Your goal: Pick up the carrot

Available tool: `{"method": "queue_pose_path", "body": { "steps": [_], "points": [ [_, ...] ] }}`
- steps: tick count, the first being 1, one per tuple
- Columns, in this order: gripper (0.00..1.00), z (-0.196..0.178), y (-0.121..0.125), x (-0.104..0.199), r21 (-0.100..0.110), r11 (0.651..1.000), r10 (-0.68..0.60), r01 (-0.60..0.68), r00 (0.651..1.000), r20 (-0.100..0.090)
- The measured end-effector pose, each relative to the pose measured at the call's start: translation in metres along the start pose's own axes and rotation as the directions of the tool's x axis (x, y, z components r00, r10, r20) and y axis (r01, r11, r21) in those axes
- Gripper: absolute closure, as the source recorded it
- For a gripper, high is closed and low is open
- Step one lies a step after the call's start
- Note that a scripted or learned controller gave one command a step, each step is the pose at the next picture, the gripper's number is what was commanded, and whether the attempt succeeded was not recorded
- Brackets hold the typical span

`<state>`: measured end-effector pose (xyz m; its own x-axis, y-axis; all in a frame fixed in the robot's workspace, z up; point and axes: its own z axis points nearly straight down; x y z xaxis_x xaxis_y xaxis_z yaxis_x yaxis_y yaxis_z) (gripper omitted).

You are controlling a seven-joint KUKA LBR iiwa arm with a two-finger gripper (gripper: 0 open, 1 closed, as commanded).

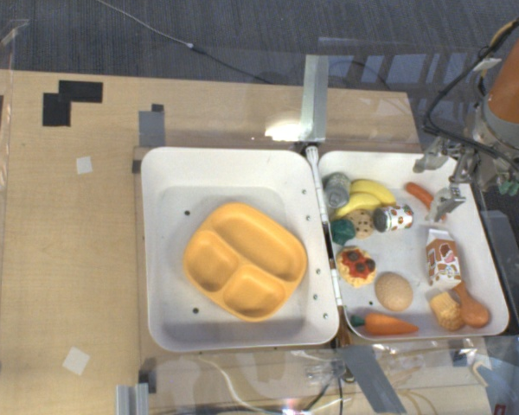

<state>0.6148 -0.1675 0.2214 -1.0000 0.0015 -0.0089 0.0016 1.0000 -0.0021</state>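
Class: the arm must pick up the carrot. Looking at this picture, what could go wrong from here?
1. The carrot lies against the right bin's near wall, leaving little room to grasp it.
2. The gripper hangs near an orange-red item far from the carrot; it might grab that lookalike.

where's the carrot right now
The carrot lies in the right bin, along its near edge at the front-left corner, just below the egg and left of the bread.
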Motion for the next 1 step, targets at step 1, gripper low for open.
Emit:
{"method": "queue_pose_path", "body": {
  "steps": [1],
  "points": [
    [0.0,0.0888,0.0501,0.0557,-0.002,0.949,0.316,-0.316,0.949,-0.006]
  ]
}}
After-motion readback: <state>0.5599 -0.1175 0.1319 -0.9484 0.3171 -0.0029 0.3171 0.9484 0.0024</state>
